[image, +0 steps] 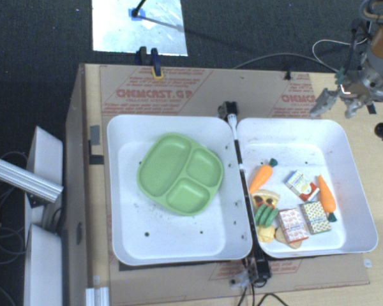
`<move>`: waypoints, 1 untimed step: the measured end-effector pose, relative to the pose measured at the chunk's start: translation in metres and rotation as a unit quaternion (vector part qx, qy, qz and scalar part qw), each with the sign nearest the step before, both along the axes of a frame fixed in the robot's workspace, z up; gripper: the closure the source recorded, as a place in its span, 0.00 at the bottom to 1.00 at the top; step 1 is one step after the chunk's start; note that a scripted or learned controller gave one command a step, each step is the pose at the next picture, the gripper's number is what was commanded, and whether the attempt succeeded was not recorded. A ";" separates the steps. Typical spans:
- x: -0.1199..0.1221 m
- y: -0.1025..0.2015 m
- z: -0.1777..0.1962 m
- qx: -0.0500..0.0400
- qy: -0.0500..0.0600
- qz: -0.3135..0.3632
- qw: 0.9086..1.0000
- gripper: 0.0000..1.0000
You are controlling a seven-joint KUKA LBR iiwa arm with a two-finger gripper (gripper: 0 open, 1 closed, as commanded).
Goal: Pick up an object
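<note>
Toys [293, 206] well below hand [335, 104] (rt bin)

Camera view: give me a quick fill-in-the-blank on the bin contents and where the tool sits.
1. The green divided plate lies in the ____ bin.
2. The plate has ____ compartments.
3. The two toy carrots lie in the ____ bin.
4. The tool hangs beyond that bin's ____ edge.

Missing words: left; three; right; far

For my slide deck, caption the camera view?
Gripper hovers beyond the right bin of toy food; green divided plate in the left bin.
</note>
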State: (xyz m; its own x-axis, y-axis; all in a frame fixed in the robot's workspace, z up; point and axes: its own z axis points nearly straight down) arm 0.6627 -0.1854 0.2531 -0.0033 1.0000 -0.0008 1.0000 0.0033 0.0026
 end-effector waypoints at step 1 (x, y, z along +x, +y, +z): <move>0.005 -0.021 -0.150 0.001 0.003 -0.001 1.000 0.00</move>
State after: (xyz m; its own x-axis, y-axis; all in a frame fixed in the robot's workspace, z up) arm 0.6675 -0.2064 0.1031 -0.0016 1.0000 0.0004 1.0000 0.0016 -0.0027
